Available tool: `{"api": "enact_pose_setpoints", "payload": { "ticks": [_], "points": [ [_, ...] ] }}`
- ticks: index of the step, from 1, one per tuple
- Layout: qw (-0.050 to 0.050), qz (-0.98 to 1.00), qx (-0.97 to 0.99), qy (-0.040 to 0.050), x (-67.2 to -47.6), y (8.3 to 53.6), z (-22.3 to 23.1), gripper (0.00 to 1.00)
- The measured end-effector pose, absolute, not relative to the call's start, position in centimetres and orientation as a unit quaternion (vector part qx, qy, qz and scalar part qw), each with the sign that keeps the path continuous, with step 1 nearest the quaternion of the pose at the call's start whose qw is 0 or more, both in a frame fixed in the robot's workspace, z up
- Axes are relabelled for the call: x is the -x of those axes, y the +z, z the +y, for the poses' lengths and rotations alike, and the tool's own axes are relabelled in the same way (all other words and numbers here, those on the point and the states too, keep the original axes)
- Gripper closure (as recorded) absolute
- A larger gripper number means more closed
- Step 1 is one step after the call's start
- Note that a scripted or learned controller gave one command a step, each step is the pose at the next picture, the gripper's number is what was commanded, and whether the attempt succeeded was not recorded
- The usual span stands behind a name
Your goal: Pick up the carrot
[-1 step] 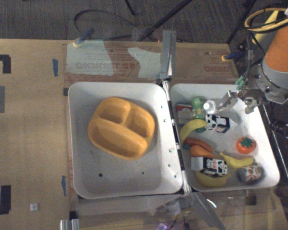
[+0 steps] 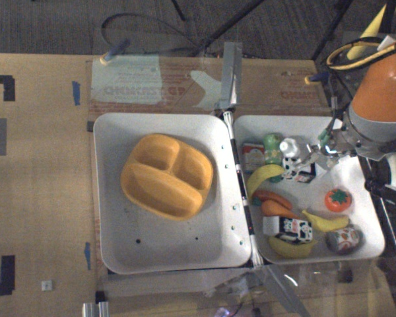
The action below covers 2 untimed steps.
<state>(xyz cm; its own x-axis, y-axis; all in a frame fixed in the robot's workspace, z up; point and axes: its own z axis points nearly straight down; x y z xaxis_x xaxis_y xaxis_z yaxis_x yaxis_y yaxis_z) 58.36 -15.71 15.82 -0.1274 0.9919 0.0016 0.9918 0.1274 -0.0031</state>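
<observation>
Grey arm slants over right bin [image 2: 373, 240]; end effector [image 2: 292, 152] state unclear, above carrot [image 2: 275, 203].

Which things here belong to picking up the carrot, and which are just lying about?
Belongs to the job: carrot, tool.

Lying about: yellow divided plate, bananas, tomato, milk carton, green item.
</observation>
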Motion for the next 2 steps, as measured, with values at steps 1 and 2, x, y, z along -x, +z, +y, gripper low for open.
{"api": "enact_pose_setpoints", "payload": {
  "ticks": [1,2],
  "points": [
    [-0.016,-0.784,0.621,-0.0049,-57.9,11.1,-13.0,0.00],
    [-0.003,-0.875,0.484,-0.0007,-62.1,15.4,-19.1,0.00]
  ]
}}
